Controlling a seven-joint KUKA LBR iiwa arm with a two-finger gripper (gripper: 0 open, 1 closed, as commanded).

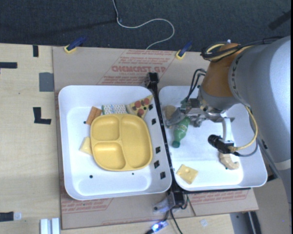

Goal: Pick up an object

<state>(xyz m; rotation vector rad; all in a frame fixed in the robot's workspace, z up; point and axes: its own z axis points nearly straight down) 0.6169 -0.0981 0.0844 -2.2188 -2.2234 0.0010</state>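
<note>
My gripper (187, 115) is low in the right bin (254, 177), at its back left part. Right beneath it lies a green bottle (179, 131), slanting toward the front left, with its upper end under the gripper. Whether the bottle is between the jaws is hidden by the wrist. A tan piece (170, 112) lies just left of the gripper by the bin wall. A yellow cheese wedge (187, 173) rests at the front of this bin. A tan bread-like piece (229, 161) sits to the right.
The left bin (68, 130) holds a yellow divided plate (121, 142), a pizza slice (140, 106), an orange stick (93, 115) and a pale wedge (85, 146) around the plate. A black divider strip (158, 130) runs between the bins. The grey arm (263, 91) covers the right bin's back right.
</note>
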